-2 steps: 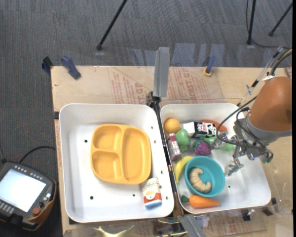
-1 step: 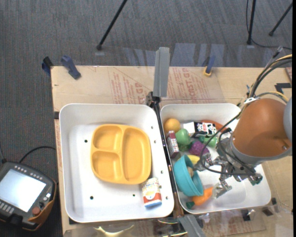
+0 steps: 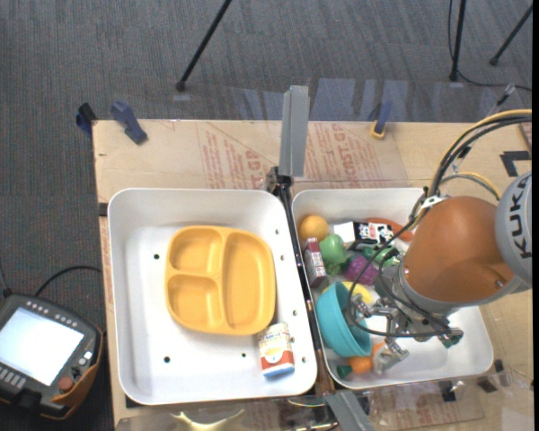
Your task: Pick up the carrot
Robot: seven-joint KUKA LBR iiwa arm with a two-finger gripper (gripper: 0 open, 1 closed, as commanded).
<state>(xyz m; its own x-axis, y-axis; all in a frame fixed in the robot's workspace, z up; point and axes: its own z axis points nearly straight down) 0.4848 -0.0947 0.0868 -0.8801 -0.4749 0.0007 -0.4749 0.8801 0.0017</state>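
Observation:
The carrot (image 3: 363, 364) is a small orange piece with a green end, lying at the front edge of the right bin (image 3: 478, 353), just in front of a teal bowl (image 3: 339, 320). My gripper (image 3: 388, 347) hangs low over the bin's front middle, right beside the carrot and slightly to its right. The arm's orange band (image 3: 454, 250) hides the items beneath it. Nothing can be seen held in the gripper.
The right bin also holds an orange ball (image 3: 313, 226), a green toy (image 3: 332, 250), a purple bottle (image 3: 315, 264) and a black-and-white carton (image 3: 374, 233). In the left bin (image 3: 139, 241) lie a yellow divided plate (image 3: 222, 278) and a small carton (image 3: 276, 349).

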